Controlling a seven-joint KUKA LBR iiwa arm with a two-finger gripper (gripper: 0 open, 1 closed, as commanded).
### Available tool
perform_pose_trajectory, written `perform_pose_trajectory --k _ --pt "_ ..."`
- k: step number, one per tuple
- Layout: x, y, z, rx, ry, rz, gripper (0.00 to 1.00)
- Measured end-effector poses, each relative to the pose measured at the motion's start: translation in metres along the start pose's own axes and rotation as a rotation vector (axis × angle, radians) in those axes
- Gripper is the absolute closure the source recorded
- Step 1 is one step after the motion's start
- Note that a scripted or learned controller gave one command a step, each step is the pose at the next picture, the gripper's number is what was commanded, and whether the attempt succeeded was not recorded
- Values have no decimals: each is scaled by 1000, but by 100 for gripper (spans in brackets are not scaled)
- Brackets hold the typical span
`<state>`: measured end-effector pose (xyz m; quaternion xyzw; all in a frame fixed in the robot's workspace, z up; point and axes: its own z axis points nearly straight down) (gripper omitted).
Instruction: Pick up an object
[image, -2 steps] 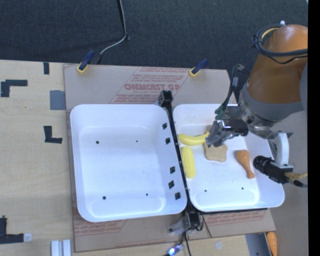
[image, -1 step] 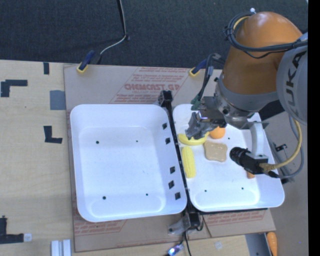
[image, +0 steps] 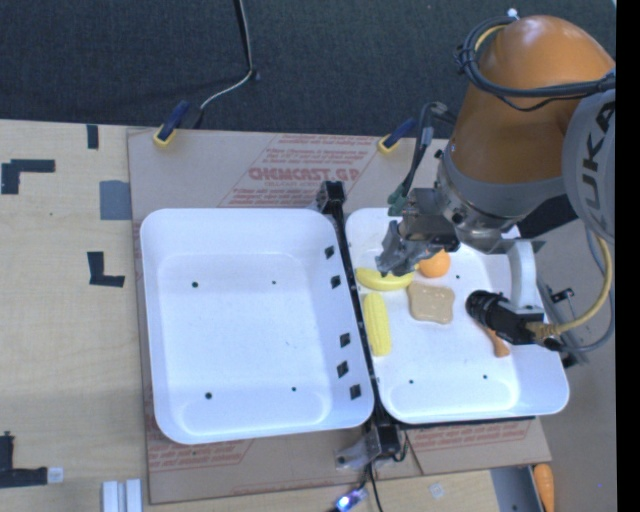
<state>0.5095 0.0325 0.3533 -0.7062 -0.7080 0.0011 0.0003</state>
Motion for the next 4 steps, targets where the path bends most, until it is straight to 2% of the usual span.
perform_pose_trajectory --k 3,4 --pt "0 0 -28 3 -2 -1 100" --pt "48 -27 -11 2 1 -2 100"
